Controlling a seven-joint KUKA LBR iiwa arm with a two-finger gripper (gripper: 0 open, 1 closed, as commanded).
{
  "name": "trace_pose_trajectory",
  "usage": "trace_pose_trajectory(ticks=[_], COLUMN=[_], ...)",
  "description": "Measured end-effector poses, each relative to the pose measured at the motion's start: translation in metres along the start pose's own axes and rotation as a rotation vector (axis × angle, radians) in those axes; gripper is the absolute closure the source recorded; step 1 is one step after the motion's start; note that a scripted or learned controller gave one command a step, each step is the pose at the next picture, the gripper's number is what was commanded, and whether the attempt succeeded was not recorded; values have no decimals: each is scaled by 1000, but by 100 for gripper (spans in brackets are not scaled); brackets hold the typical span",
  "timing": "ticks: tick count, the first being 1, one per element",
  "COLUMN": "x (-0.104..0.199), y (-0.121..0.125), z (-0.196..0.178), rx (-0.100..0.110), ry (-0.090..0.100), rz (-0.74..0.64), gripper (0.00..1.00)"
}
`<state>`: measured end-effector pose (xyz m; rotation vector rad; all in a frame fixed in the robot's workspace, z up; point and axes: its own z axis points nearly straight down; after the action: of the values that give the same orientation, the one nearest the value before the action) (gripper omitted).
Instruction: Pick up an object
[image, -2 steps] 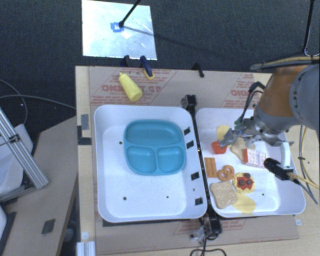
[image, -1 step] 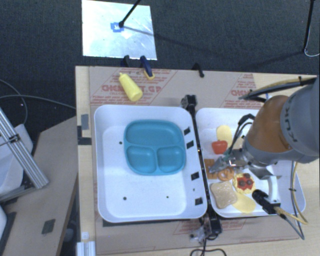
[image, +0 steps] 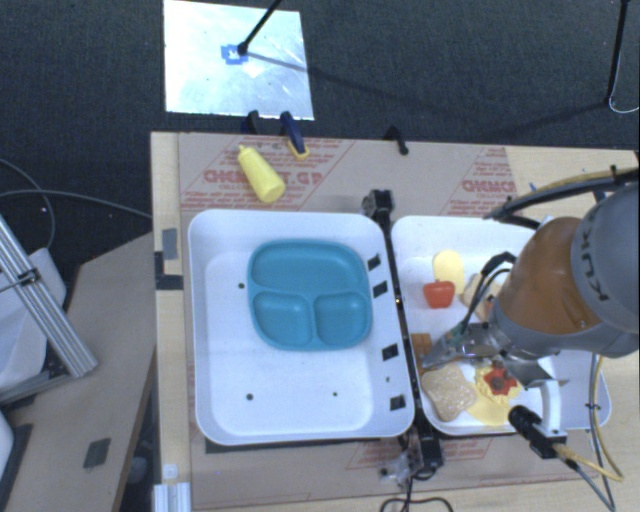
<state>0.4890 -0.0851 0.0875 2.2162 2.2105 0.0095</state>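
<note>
Going left to right, we first spot a yellow bottle (image: 260, 173) lying on its side on the cardboard sheet (image: 330, 165) behind the bins. That cardboard has red printing on it, but it's mirrored or upside down from here and we can't honestly read it. Just right of the bottle there's a blue-handled clamp (image: 293, 133) at the sheet's back edge.

Next up is the left bin (image: 225, 400), holding a blue divided plate (image: 308, 294) with three compartments, sitting flat near the middle.

Over in the right bin (image: 415, 240) we've got a pale yellow lemon-ish thing (image: 449, 267) with a small red piece (image: 439, 294) touching it just in front. Nearer the front edge there's a slice of toast (image: 449, 391), and right beside it a yellow item with red bits on top (image: 492, 392).

The arm (image: 560, 285) hangs over that bin, and its gripper (image: 478, 345) sits low, just above the toast and the yellow-and-red item. We can't tell how the gripper is set, and nothing looks lifted. Dark lettering on the arm's grey shell is cut off, so no readable brand.
</note>
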Motion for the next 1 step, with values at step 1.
trace_pose_trajectory(ticks=[1], x=[63], y=[74], z=[-103], rx=[-5], ry=[5], rz=[-16], gripper=[0])
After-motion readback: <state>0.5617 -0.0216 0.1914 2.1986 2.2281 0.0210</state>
